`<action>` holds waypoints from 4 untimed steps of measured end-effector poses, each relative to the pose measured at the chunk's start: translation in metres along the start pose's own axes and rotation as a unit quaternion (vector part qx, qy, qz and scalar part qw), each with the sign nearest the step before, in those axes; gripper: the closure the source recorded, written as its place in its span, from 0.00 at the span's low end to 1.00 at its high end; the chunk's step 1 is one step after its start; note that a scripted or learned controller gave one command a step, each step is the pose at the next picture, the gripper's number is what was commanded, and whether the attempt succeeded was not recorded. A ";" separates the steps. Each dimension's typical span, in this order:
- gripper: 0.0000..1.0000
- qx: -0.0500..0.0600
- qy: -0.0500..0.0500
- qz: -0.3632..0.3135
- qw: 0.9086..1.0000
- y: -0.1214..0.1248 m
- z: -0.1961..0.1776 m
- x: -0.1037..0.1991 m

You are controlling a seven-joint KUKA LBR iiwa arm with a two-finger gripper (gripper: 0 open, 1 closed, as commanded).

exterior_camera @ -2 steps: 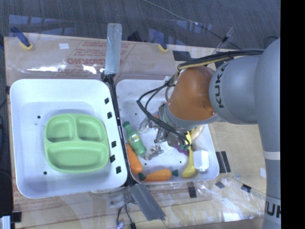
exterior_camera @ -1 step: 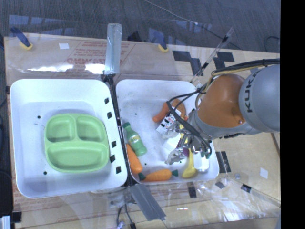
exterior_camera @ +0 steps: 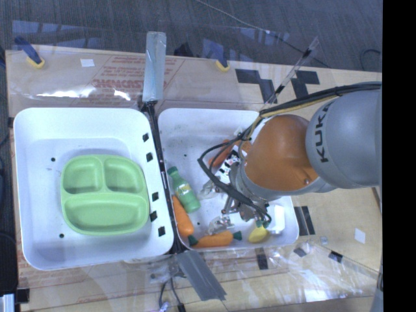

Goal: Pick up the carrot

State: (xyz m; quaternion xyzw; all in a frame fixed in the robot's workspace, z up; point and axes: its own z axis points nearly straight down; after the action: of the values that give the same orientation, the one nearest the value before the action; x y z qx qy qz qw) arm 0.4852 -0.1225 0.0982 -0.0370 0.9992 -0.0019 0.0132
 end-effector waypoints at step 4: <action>0.00 -0.004 0.012 -0.082 0.997 -0.004 -0.069 -0.005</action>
State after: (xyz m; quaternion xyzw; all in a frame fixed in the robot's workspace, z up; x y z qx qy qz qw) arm 0.4889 -0.1256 0.1670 -0.1188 0.9929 0.0008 0.0007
